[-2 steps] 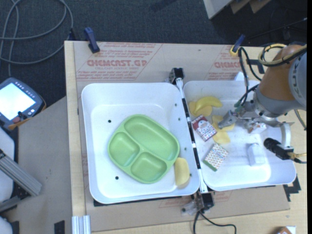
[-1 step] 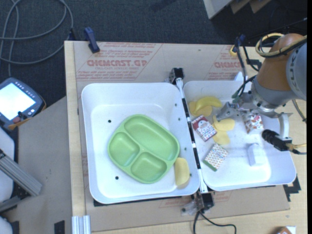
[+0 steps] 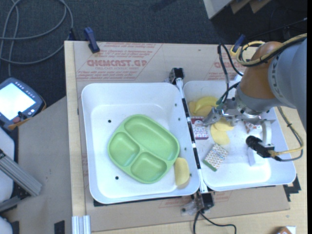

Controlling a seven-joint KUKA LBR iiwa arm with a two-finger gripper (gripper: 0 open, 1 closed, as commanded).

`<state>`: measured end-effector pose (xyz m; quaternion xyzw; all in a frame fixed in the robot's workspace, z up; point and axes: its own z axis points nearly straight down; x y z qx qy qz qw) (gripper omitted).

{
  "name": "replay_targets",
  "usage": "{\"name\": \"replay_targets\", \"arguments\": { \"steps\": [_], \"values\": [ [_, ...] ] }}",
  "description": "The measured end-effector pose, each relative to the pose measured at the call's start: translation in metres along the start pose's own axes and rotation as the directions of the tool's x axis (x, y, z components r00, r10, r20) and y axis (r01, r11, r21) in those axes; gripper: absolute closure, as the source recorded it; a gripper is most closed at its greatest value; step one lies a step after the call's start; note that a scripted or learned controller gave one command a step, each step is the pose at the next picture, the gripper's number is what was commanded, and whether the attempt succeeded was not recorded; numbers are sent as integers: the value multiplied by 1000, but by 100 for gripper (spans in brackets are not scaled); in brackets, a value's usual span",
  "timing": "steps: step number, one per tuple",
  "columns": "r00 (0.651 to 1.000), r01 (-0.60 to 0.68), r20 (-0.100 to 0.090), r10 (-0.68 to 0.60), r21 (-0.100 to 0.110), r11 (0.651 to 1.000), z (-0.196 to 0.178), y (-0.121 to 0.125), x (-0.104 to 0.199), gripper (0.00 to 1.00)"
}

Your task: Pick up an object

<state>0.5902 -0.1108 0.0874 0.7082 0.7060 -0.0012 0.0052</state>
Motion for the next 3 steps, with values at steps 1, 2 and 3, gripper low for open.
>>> {"name": "replay_targets", "arguments": {
  "steps": [1,2,3],
  "values": [
    [1000,2,-9,-2,7,1000,3,-72,7,0],
    [1000,4,-8,-4,4,1000,3,26,-32,0],
    [1000,4,-10,-4,7,1000,3,6,3,0]
  ]
}}
